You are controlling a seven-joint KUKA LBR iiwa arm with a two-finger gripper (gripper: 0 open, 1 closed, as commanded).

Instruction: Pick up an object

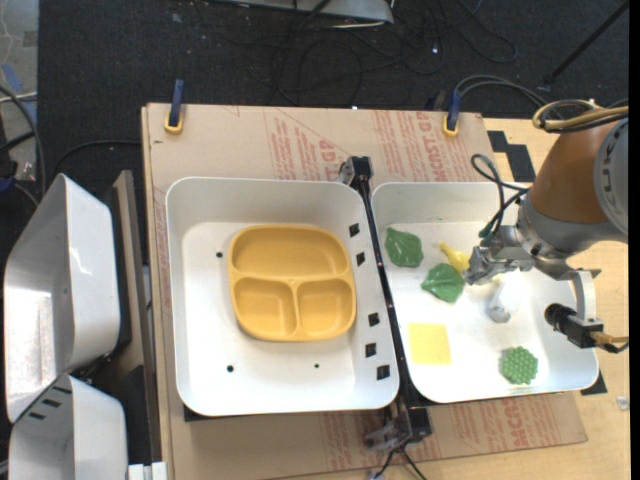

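Overhead view of a counter [300,128] with two white bins; the gripper [487,268] hovers in the right bin [560,368], just beside a yellow piece [455,258] and green leaf [443,283]; whether the jaws are open, I cannot tell; best to centre over one item before descending.

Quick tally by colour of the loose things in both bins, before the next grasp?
Green: 3, two leaf-like pieces and a bumpy round piece
Yellow: 3, the divided tray, a flat square and a small piece
Grey: 1, a small object
Total: 7
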